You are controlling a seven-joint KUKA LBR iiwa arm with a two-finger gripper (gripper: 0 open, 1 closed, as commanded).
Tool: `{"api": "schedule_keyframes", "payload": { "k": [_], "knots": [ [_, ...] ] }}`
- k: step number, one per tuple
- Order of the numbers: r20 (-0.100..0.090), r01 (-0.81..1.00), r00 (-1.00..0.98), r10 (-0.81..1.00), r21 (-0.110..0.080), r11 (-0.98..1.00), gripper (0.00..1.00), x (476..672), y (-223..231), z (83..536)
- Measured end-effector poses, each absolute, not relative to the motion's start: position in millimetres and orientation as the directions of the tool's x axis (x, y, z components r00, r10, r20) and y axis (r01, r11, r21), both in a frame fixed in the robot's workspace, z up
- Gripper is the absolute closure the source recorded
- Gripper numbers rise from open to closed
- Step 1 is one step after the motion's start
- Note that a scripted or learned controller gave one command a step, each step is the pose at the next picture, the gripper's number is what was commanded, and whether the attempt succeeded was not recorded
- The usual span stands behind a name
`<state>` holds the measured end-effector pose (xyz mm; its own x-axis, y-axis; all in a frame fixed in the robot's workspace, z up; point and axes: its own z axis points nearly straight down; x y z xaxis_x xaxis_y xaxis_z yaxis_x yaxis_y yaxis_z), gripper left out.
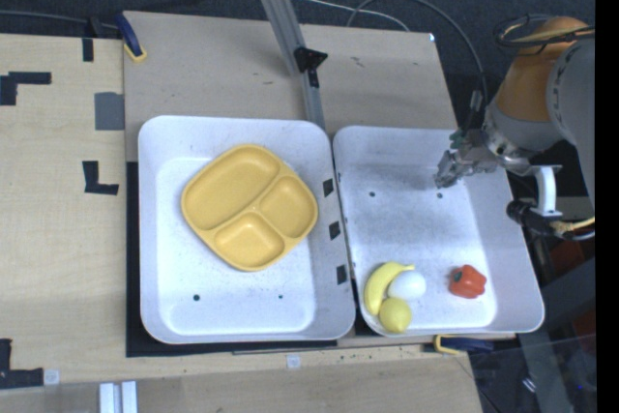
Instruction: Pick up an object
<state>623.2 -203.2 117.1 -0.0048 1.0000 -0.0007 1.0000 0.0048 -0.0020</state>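
In the right bin (406,160) lie a yellow banana (383,280), a white egg-shaped object (409,285), a yellow lemon (395,313) and a red pepper (467,281), all near the front edge. My gripper (448,171) hangs over the bin's far right part, well behind these objects, and I see nothing between its fingers. A yellow three-compartment plate (250,206) rests in the left bin (164,237).
A grey metal pole (280,5) slants down from the top to the gap between the bins. The arm's orange band (527,77) is at the right edge. Cables run along the bench's back right.
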Motion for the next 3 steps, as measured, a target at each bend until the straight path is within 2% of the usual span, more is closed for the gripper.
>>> {"api": "schedule_keyframes", "payload": {
  "k": [1,3],
  "knots": [
    [-0.001,1.0,-0.002,1.0,0.003,0.002,1.0,623.4,-205.0,159.7],
    [-0.003,1.0,-0.002,1.0,0.007,0.002,1.0,619.7,-205.6,283.4]
  ]
}}
